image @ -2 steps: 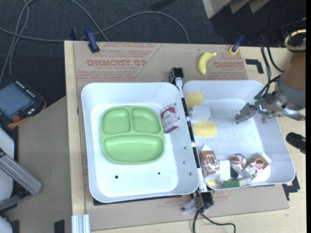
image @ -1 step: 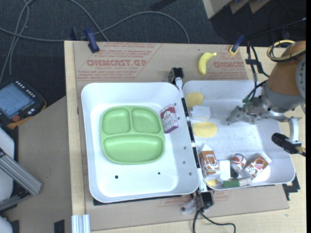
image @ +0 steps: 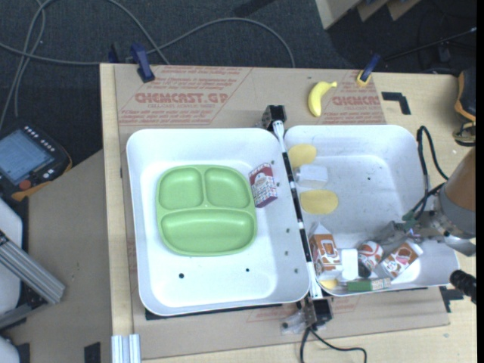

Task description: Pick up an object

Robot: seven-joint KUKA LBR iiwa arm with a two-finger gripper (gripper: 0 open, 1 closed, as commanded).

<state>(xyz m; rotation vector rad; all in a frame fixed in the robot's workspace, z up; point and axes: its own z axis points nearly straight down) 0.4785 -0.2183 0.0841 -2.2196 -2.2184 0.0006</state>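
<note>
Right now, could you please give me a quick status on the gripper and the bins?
Gripper low in right white bin, over small red-and-white cartons. Nothing seen held. Green divided plate in left white bin; yellow banana outside on bench.

Two white bins (image: pixel 151 203), side by side. One green divided plate (image: pixel 206 210) and one small red carton (image: pixel 262 184) in left bin. Right bin (image: pixel 393 146): two yellow chips (image: pixel 302 155), about four red-white packets (image: pixel 325 252); one banana (image: pixel 321 97) on far bench.

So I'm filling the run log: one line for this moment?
gripper: low in right bin | over small cartons | green divided plate: left bin
</note>
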